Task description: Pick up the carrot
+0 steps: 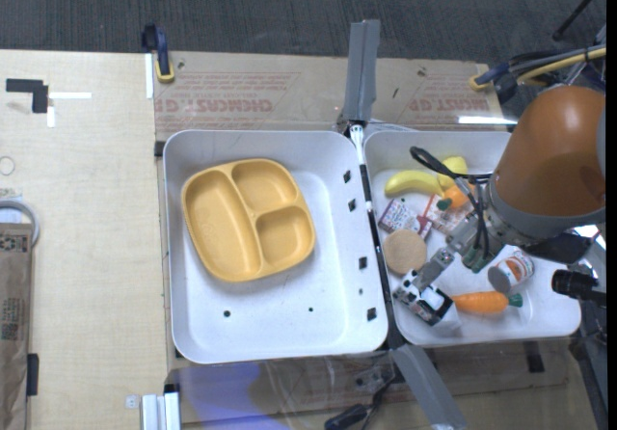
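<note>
Gripper (425, 300) hanging low over near-left part of right bin (554, 327), fingers slightly parted, gripping nothing. Carrot (480, 303) lying just right of gripper, near bin's near wall. Banana (420, 183) lying at far side. Yellow divided plate (249, 218) sitting in left bin (280, 336).

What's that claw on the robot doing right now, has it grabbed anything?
Gripper: low in the right bin, beside the carrot. Nothing shows between its fingers; whether it is open or closed cannot be told.
</note>
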You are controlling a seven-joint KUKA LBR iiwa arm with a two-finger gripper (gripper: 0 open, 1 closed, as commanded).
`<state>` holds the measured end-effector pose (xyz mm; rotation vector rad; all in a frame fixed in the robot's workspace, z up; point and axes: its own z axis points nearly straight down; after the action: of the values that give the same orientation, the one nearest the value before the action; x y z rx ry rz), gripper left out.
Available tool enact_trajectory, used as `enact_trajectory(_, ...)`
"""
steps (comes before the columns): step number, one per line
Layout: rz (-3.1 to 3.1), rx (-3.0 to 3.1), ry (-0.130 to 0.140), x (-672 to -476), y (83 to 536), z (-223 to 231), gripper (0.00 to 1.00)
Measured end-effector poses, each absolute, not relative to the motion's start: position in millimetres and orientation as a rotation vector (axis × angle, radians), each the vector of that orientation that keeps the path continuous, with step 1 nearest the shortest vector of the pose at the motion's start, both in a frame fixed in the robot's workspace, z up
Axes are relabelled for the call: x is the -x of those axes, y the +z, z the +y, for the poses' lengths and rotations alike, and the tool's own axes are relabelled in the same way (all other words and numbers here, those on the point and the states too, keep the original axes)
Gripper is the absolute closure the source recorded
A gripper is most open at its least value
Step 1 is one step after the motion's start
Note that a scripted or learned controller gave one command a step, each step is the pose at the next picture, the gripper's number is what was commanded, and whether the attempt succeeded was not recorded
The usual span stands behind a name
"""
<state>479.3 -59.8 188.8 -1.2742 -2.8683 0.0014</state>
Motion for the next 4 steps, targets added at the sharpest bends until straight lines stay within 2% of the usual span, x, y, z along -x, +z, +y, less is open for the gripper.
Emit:
enact_trajectory(1,-2.921,1.137,0.001,-477.6,137.0,-100.4,0.00)
enact_trajectory(2,-2.985,0.956,0.000,-477.5,126.2,-94.9,0.00)
enact_trajectory(3,-2.962,1.072,-0.019,-485.7,103.3,-170.5,0.00)
enact_trajectory(4,-2.972,1.079,-0.019,-490.1,115.6,-172.3,1.00)
